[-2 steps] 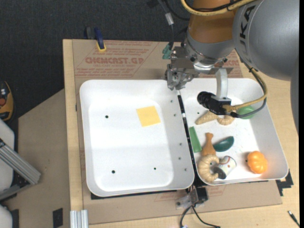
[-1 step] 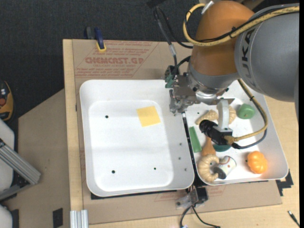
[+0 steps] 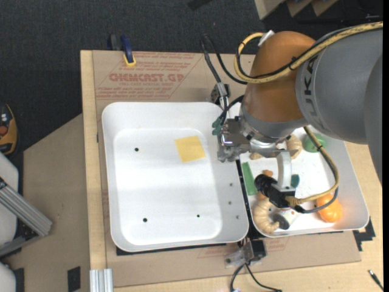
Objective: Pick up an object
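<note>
Several items crowd the right bin (image 3: 351, 181); one yellow square (image 3: 190, 149) lies alone in the left bin (image 3: 164, 193), at 9 o'clock from the gripper (image 3: 231, 140). Whether the gripper is open or closed cannot be determined. Recommend descending centred on that isolated square.

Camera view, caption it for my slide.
KUKA arm above the cluttered right bin; one yellow square lies in the left bin.

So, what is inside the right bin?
In the right bin I can see an orange round thing, a tan ridged thing and some green pieces. The arm covers the bin's upper middle, so whatever lies under it cannot be seen.
</note>
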{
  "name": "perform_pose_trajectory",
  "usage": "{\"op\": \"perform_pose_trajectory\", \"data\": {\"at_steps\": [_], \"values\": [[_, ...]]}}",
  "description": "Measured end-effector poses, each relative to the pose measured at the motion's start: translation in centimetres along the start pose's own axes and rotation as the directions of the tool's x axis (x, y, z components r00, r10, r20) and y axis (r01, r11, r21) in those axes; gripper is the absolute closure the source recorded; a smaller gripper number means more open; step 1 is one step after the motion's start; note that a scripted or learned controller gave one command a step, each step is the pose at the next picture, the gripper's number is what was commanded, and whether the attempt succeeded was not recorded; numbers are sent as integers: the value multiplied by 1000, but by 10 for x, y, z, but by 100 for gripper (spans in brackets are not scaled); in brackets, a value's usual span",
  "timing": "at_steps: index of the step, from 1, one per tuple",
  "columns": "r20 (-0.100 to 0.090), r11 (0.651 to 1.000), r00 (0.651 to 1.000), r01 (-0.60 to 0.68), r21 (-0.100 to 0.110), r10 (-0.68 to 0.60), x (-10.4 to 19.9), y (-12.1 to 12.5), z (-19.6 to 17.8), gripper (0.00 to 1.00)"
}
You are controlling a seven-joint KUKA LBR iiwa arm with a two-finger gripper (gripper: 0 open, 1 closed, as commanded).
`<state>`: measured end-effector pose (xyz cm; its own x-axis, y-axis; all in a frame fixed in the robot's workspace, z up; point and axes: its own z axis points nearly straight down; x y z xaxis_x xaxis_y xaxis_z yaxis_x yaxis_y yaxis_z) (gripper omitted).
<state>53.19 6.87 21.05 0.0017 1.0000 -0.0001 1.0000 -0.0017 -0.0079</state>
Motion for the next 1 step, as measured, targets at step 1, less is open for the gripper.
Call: {"op": "perform_pose_trajectory", "data": {"at_steps": [1], "values": [[-4, 1000, 1000, 9, -23, -9, 59, 34, -104, 100]]}}
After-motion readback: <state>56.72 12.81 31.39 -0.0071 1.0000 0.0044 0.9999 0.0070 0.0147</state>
